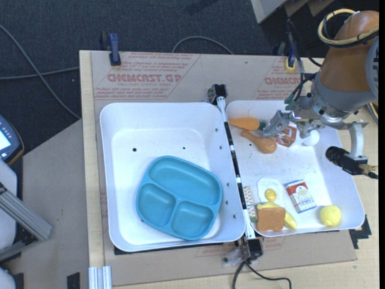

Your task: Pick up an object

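The gripper (pixel 283 125) hangs low in the right bin (pixel 337 179), just beside the brown wooden spoon (pixel 260 141) and the orange carrot (pixel 244 123); whether its fingers are apart or together I cannot tell. To lift the spoon cleanly, I would center over its rounded bowl, descend straight, and close across the narrow width.

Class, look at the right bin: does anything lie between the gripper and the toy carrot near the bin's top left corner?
Nothing visible does. The gripper sits just right of the carrot. The brown wooden spoon lies just below that line, not across it.
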